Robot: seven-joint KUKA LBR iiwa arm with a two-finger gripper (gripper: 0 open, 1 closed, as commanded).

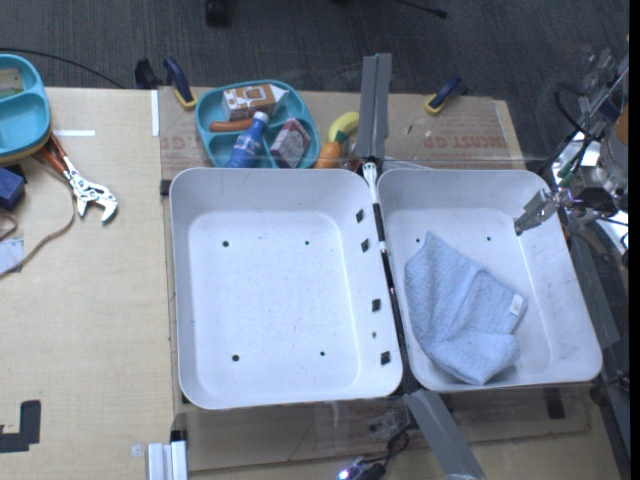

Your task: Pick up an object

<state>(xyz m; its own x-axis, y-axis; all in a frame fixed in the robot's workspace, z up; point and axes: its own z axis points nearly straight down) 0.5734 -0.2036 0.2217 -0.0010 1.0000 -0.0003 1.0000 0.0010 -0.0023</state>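
A: Towel (460, 308) — light blue, crumpled, lying in right bin (560, 268), untouched.
B: Hand (535, 213)?
A: Over bin's upper right edge, apart from towel, carrying nothing; how wide, cannot tell.
B: Progress?
A: Grasp not yet made; reach, grip, lift all left.

A towel (461, 311) lies in the right bin (560, 298), beside the left bin (200, 298).

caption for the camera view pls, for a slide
Two-finger gripper at the right white bin's far right edge, apart from the crumpled pale blue cloth lying inside.
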